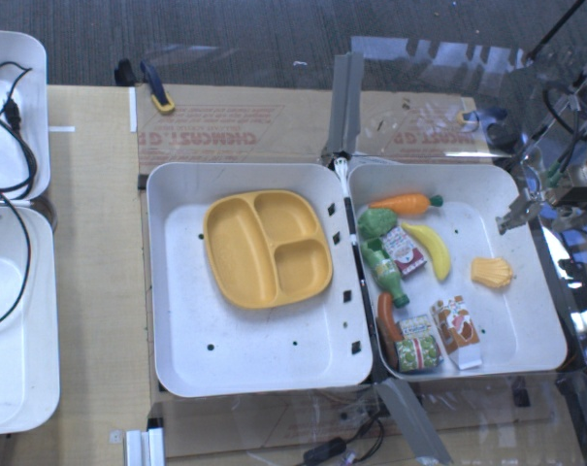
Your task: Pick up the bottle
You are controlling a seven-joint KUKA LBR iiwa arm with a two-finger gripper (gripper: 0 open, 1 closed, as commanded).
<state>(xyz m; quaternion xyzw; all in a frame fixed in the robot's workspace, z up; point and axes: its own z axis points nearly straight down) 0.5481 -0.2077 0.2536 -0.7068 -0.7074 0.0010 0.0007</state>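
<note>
Jaws over rt bin (506,330) right edge, bottle (384,272) well apart.

The bottle (383,271) is small and green, with a lighter band around its middle. It lies on its side on the floor of the right bin (506,352), close against that bin's left wall. Its length runs roughly from the far side toward the near side, slightly slanted, the lower end pointing to the right. Its upper end sits just below a green leafy toy (375,223), and a small red and white packet (404,249) lies just beside it on the right
</note>
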